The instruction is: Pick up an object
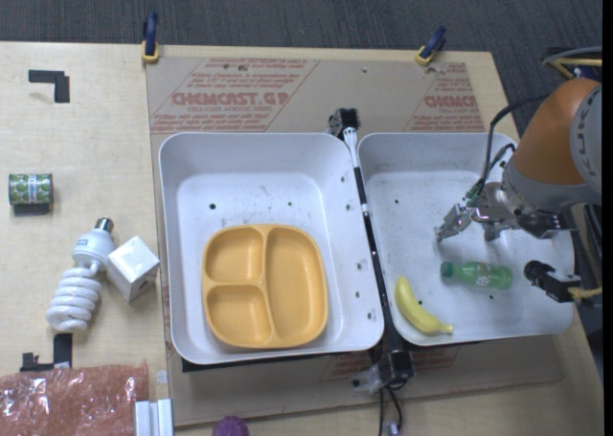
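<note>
Your gripper (pixel 458 223) hovers spread and empty just above the green bottle (pixel 476 275) in the right bin (pixel 402 161), so it may roll off toward the banana (pixel 421 308).

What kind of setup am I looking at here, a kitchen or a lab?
Most likely a robot test bench in a lab: two white bins on a clamped board, the arm's gripper above a green bottle, and carpet flooring.

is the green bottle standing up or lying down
Lying down. The green bottle rests on its side on the floor of the right bin, lengthwise across the view, beside the banana.
</note>
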`<control>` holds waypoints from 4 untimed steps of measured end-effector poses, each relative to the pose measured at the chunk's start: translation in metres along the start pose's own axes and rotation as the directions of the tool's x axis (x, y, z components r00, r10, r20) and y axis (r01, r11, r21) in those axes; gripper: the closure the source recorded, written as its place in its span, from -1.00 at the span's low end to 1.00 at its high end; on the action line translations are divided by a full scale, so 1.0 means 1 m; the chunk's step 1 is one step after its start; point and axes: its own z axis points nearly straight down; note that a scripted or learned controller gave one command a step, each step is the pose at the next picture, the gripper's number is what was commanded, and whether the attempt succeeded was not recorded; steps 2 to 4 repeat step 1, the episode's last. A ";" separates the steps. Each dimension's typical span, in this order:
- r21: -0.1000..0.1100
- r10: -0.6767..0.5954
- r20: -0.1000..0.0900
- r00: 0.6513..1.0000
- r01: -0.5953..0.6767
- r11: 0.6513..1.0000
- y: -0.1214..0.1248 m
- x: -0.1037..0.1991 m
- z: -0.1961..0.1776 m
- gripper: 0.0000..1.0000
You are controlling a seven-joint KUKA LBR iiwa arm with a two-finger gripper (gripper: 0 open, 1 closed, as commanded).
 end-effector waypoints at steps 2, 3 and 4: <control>0.000 0.001 0.000 1.000 -0.001 1.000 -0.079 0.062 0.000 -1.00; 0.000 0.001 0.000 1.000 -0.001 1.000 -0.079 0.062 0.000 -1.00; 0.000 0.001 0.000 1.000 -0.001 1.000 -0.079 0.062 0.000 -1.00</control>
